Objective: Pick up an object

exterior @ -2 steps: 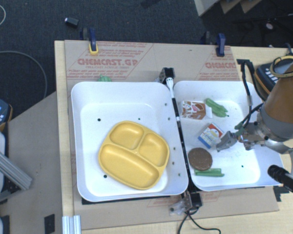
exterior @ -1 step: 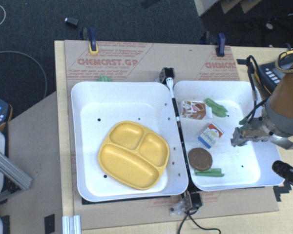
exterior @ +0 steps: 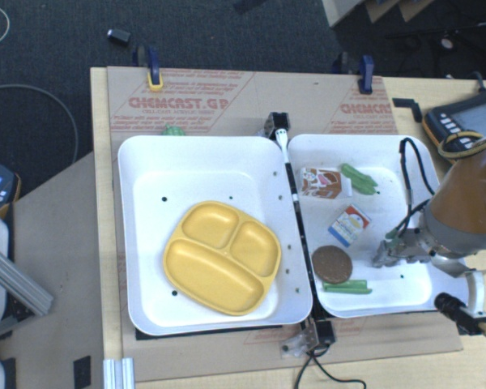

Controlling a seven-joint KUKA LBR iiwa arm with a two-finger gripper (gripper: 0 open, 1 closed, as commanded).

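Yellow 3-compartment tray (exterior: 222, 255) fills your left bin (exterior: 142, 217). In the right bin (exterior: 389, 146), near to far: 1 green bean pod (exterior: 346, 287), 1 brown disc (exterior: 332, 263), 1 small carton (exterior: 349, 224) w/ blue and red, 1 brown-white packet (exterior: 321, 182), 1 green pepper (exterior: 360, 178). Gripper (exterior: 386, 254) sits low in that bin, right of the carton; can't tell its state. Board (exterior: 227, 96) behind reads "CHEMCAST".
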